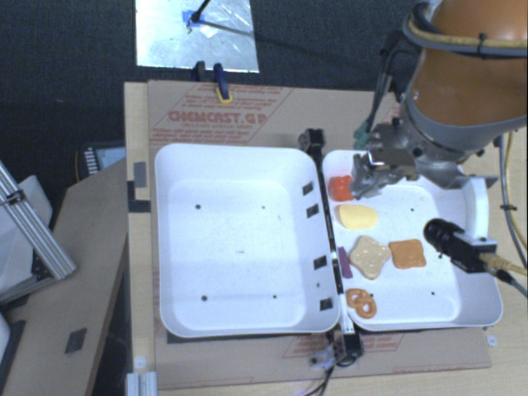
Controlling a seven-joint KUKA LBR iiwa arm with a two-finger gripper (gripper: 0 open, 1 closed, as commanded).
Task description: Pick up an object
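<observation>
- we see the gripper [369, 180] low over the far left corner of the right bin [481, 305], just beside a red piece [339, 189]; we cannot tell whether it is wide, narrow or gripping anything
- the red piece lies in that far left corner, close to the wall next to the left bin [239, 250]; it looks squat, and we cannot make out a long axis or which way it points
- just nearer than it lies a yellow piece [356, 216], an oval with its long axis running left to right across the bin
- toward the middle of the right bin two flat slices lie side by side, close together: a pale toast slice [370, 256] on the left and a browner toast slice [407, 254] on the right
- a pretzel [361, 303] lies flat in the near left corner of the right bin, by the wall
- the left bin stands right against the right bin, with a few small dark dots on its white floor
- the arm [470, 48], with its orange band, reaches in over the far right corner of the right bin
</observation>
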